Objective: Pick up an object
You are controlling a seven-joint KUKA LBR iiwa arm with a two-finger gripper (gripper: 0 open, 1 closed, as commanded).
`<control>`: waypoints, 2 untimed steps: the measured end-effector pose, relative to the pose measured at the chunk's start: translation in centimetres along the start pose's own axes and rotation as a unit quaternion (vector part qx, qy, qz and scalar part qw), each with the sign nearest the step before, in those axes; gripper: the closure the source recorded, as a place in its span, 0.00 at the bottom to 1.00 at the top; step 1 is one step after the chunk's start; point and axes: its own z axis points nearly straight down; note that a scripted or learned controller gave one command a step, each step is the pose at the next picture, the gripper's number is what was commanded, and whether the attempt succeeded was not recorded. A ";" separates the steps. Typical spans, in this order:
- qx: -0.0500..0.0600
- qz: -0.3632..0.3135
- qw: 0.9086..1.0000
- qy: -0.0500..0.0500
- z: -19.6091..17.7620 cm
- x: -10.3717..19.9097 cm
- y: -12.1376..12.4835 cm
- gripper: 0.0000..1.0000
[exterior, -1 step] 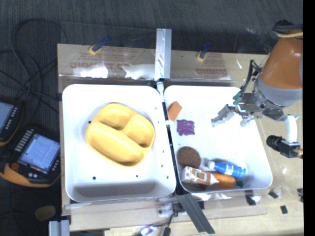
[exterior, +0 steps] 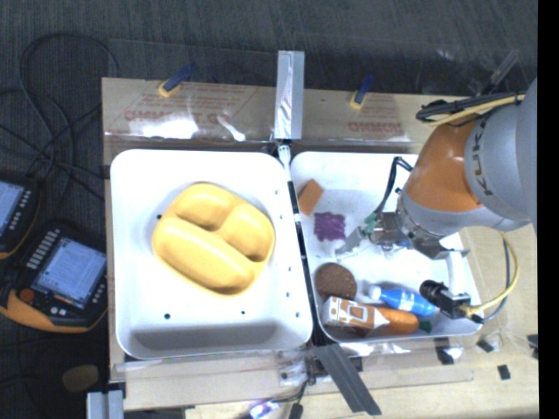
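My gripper [exterior: 356,238] reaches in from the right and hangs low over the middle of the right bin [exterior: 349,186]. Just to its left lies a purple object [exterior: 329,226], a small gap away. An orange block [exterior: 309,195] sits in the bin's back left corner. Near the front lie a brown round object [exterior: 335,280], a blue bottle [exterior: 403,300], an orange carrot-like piece [exterior: 397,319] and a brown-and-white carton [exterior: 347,315]. I see nothing held between the fingers.
The left bin [exterior: 140,321] holds a large yellow lumpy object [exterior: 212,236]. A metal divider [exterior: 289,94] stands at the back between the bins. Handheld controllers [exterior: 52,273] and cables lie on the floor to the left.
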 end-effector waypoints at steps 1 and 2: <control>0.000 0.132 0.991 0.000 -2.4 -1.0 2.2 0.00; 0.000 0.232 0.973 -0.001 -5.0 -1.2 0.8 0.00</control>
